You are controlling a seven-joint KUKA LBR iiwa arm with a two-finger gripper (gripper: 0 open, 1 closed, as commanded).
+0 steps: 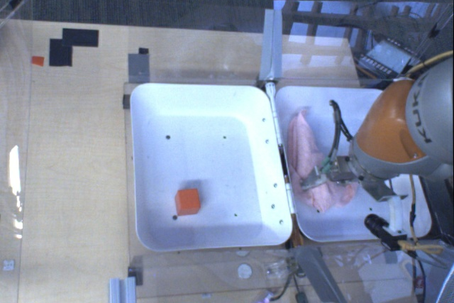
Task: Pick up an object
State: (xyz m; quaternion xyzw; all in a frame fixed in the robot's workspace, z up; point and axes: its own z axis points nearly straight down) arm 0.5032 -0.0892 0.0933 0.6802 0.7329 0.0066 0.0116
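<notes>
Gripper [320, 179] on pink obj [305, 152]; grasp unclear.

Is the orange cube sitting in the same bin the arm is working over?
No, the orange cube lies in the left bin, while the gripper is over the pink object in the right bin.

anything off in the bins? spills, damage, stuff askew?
Nothing stands out. Orange block sits flat in the left bin; the pink soft object lies in the right bin under the gripper. No spills or damage visible.
</notes>
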